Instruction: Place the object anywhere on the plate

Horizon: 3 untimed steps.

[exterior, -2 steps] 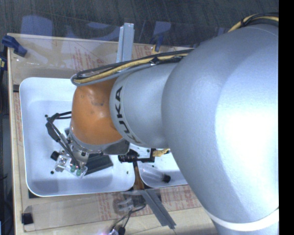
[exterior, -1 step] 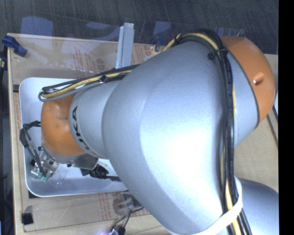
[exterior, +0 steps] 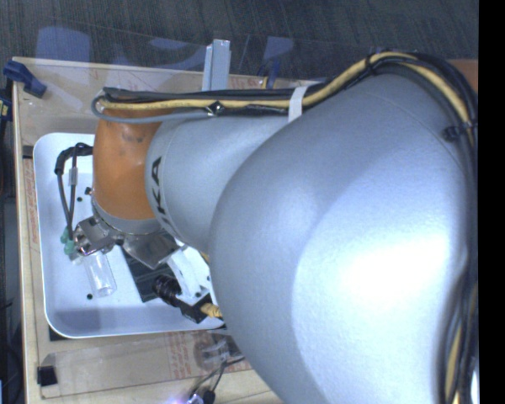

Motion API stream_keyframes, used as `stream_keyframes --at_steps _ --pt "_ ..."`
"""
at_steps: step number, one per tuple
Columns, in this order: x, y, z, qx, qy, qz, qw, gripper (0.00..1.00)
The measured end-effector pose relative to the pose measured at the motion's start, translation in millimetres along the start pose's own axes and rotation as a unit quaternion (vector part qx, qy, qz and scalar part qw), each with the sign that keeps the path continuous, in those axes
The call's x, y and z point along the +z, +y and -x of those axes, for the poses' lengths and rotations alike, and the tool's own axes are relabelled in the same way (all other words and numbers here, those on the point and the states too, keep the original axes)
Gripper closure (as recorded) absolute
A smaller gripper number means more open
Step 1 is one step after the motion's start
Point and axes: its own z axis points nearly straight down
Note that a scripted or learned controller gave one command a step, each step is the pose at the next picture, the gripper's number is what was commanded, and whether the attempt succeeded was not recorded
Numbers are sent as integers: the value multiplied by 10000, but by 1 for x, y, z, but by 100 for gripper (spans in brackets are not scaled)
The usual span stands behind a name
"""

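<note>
Arm: the grey arm [exterior: 337, 225] reaches in from the right and covers most of the view; its orange band [exterior: 122, 171] sits over the left bin.
Cables: a yellow and black bundle [exterior: 236, 103] runs along the top of the arm.
Bin: a shallow white bin [exterior: 50, 225] lies on the counter [exterior: 109, 360] at the left, its left and lower rims showing.
Claw: the claw [exterior: 97, 268] hangs below the wrist, low over the bin floor; I cannot tell how its fingers stand or whether anything is between them.
Object: a pale, clear-looking cylinder [exterior: 101, 278] shows just under the wrist hardware; whether it is the task's thing or part of the claw, I cannot tell.
</note>
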Motion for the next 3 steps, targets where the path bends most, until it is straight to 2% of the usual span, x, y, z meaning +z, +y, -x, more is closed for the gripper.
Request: stream_keyframes --at_steps 1,2,3 --pt "-5 -7 7 -745 8 -33 9972 100" --pt "-9 -8 97 -823 -1 1 9966 100" --pt "80 74 122 850 -1 -4 9964 100"
